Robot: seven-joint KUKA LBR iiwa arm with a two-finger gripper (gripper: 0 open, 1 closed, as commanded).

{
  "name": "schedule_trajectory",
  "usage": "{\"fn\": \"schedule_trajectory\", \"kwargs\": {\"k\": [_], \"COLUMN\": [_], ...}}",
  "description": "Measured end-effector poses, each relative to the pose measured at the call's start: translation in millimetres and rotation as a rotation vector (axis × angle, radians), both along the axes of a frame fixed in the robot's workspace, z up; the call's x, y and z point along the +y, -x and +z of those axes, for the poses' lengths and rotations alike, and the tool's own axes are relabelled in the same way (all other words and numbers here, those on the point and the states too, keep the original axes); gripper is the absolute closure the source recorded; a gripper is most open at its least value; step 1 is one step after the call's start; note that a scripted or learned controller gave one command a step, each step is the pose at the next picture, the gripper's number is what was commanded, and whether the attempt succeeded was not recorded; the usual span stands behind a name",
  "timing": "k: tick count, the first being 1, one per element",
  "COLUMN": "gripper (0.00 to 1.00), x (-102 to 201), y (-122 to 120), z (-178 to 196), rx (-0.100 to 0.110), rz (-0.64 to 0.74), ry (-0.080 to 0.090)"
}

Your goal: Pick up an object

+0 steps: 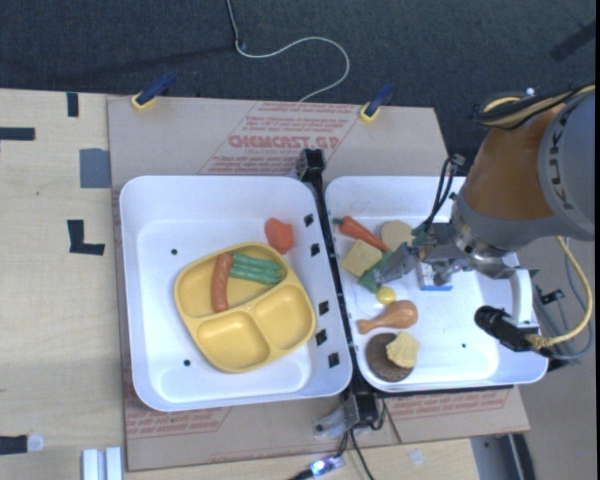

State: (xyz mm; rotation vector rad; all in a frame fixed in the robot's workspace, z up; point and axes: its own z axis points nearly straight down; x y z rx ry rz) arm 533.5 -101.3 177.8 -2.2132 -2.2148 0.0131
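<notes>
My gripper point(408, 260) hangs low over the middle of the right bin point(480, 368), with the arm coming in from the right. Its tip is right beside a small green piece point(369, 280) and a pale yellow wedge point(360, 258); I cannot tell whether it touches either. Close by lie an orange carrot point(358, 230), a beige round piece point(396, 234), a little yellow ball point(385, 294), a chicken drumstick point(390, 317) and a brown disc point(383, 359) with a yellow chunk point(404, 349) on it.
The left bin point(145, 268) holds a yellow divided plate point(265, 333) with a sausage point(220, 281) and green beans point(255, 267) in its top compartment. A red piece point(279, 234) lies beside the plate. The right bin's lower right floor is bare.
</notes>
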Motion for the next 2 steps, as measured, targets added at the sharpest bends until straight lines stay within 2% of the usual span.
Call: {"fn": "schedule_trajectory", "kwargs": {"k": [2], "gripper": [0.00], "x": [2.7], "y": [-4.8], "z": [-97.9], "rx": [-0.006], "rz": [0.001], "ry": [0.001]}}
